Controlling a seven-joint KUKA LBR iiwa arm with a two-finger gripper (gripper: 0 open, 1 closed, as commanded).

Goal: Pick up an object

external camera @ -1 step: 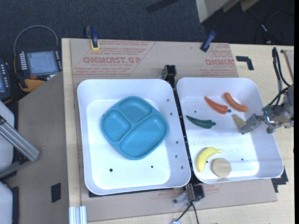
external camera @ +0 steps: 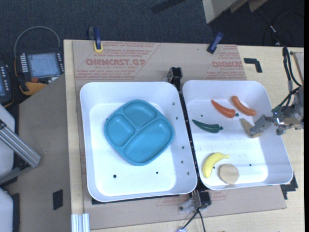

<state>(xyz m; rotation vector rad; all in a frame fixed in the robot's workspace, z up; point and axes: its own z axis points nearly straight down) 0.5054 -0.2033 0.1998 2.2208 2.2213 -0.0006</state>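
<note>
Since the task names no particular object, we take the tan wedge (external camera: pixel 247 126) as the likeliest target: it lies in the right bin (external camera: pixel 275 175), touching or just under the claw (external camera: pixel 260 125) on the claw's far side from the arm. We cannot tell whether the claw is apart or together; the tips blur into the wedge. Just beyond the wedge, away from the arm, lie an orange sausage (external camera: pixel 243 106) and a red-orange pepper (external camera: pixel 223 109); further out is a dark green pepper (external camera: pixel 207 126). Well off to one side of the claw, toward the bin's near edge, sit a banana (external camera: pixel 212 162) and a round bun (external camera: pixel 228 173), touching. The left bin (external camera: pixel 96 178), holding a blue divided plate (external camera: pixel 139 131), is well apart. Our judgement: to do this grasp well, centre over the wedge, descend fully, and avoid nudging it toward the sausage.
</note>
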